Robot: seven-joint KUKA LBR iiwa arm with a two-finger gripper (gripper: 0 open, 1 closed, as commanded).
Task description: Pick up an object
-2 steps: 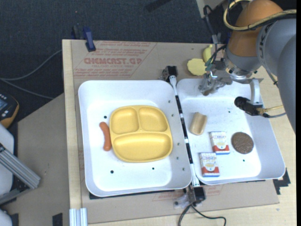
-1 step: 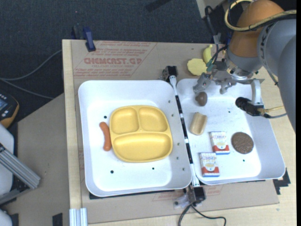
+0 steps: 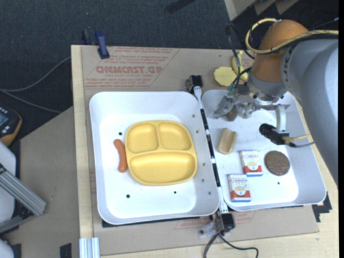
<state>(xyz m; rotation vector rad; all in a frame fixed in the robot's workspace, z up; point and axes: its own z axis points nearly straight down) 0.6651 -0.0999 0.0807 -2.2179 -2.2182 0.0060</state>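
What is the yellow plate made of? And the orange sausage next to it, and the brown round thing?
The yellow plate looks like smooth moulded plastic: even colour, rounded walls between its three sections. The orange sausage lying beside the plate looks like toy plastic or rubber, with a uniform colour and a slight sheen. The brown round thing seems matte and speckled, maybe a toy cookie or patty; its material is hard to tell.

A robotics lab: cardboard-topped bench point(image 3: 134, 69), loose cables point(image 3: 32, 85) (dark carpet beneath), toy food in white bins point(image 3: 102, 160).
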